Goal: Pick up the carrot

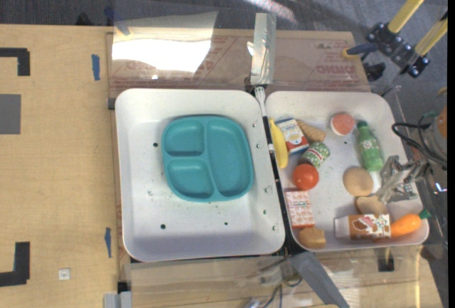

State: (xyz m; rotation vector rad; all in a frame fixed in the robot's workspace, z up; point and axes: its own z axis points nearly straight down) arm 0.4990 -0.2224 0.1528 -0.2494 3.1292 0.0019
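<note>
Carrot (406, 225) is seen at the near right corner of the right bin (334, 102), touching the end of a juice carton (368, 226) and pressed close to the bin wall, so a grasp could be blocked by the wall, or the carton could get pinched or shoved along with it. Gripper (395, 178) is held low at the bin's right side, just above the carrot and beside a beige egg-like piece (358, 181); jaw state cannot be told, and nothing is seen held
</note>
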